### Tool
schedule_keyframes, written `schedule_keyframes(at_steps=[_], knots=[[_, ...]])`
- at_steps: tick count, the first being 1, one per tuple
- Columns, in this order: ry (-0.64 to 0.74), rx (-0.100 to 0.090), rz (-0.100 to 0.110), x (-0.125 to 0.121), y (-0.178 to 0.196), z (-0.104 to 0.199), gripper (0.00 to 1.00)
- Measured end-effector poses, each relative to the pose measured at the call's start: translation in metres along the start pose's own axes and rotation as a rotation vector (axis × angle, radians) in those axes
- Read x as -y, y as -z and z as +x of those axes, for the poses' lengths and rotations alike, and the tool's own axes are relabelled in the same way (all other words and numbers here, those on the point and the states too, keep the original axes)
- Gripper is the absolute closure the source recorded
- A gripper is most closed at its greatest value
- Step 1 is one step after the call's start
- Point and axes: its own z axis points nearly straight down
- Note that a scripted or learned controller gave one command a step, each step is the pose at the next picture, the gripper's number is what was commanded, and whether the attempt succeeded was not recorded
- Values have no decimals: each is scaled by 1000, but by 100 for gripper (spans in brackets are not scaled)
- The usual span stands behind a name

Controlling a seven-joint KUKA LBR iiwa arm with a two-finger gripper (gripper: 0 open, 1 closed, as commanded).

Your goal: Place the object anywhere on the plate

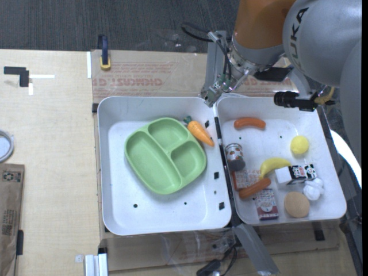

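Two shallow white bins sit side by side on the bench, the left bin (109, 171) holding the plate and the right bin (336, 197) crowded with small things. The green plate (165, 154) has three compartments and lies tilted in the middle of the left bin. A toy carrot (200, 131) rests just beside the plate's far right edge, its green top pointing far and left, its orange tip toward the wall between the bins; it seems to touch or barely overlap the plate's rim, though I cannot tell which.

The gripper (214, 94) hangs above the far end of the wall dividing the bins, below the arm's orange band (259, 16). It is well above and apart from the carrot, and nothing shows between its fingers. Whether they are spread or closed cannot be told, since the tips are small and blur into the bin rim.

The right bin holds a red sausage (249, 123) at the far side, a yellow ball (299, 145) to its right, and a small can (234, 156) near the dividing wall. A banana (273, 165) lies in the middle, with a second sausage (255, 188) nearer, a black and white carton (298, 173), a white crumpled thing (313, 189), a round tan bun (297, 204) and a small printed box (267, 204).
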Motion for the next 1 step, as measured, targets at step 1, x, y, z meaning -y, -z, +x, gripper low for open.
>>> schedule_keyframes(at_steps=[1], knots=[[1,0,3,-1,6,-1,100]])
